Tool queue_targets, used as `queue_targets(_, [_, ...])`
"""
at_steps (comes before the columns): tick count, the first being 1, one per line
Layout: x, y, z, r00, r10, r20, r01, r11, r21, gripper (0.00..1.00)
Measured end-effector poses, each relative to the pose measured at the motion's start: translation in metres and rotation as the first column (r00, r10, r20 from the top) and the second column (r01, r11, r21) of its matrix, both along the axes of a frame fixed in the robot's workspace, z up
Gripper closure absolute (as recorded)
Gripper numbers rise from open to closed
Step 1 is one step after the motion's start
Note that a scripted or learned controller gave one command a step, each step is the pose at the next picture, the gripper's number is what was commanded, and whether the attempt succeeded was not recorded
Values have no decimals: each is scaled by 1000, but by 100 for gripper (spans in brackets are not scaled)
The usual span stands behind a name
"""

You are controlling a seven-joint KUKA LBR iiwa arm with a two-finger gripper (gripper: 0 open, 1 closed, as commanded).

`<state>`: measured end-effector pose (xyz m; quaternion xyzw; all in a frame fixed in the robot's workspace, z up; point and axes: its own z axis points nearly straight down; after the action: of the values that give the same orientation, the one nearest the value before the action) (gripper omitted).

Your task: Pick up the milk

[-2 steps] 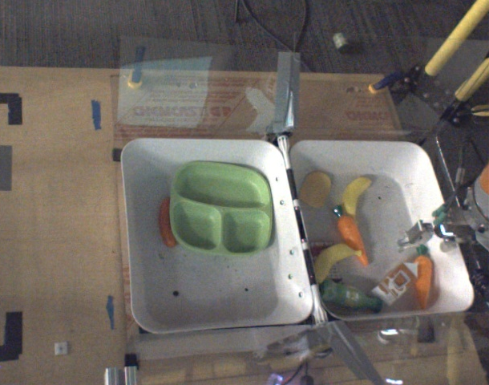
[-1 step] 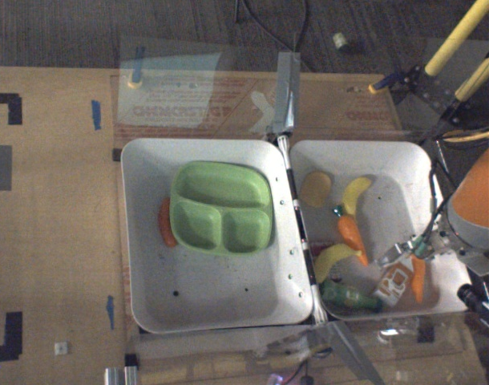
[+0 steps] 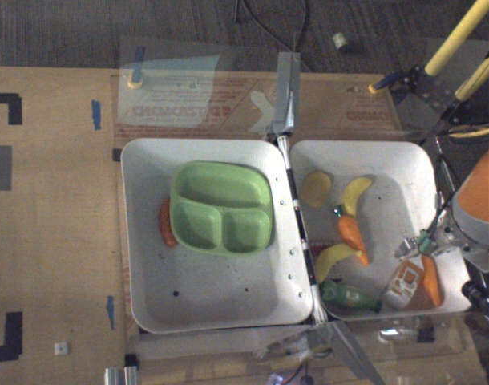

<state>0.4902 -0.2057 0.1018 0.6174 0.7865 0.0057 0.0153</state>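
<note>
Hovering at the frame's right edge, the gripper (image 3: 425,243) sits just above the milk carton (image 3: 406,282); jaw state unclear.

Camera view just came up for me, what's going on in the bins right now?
The arm reaches in from the right, its gripper low over the right bin, just above the milk carton, which lies near the bin's front right corner beside an orange carrot. The milk is not lifted yet. Bananas, another carrot and a green bottle lie around it. The left bin holds a green divided tray.
</note>
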Motion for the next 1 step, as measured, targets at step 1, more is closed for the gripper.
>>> queue_targets(1, [24,31,-14,873,-487,-23,487,873,7,100])
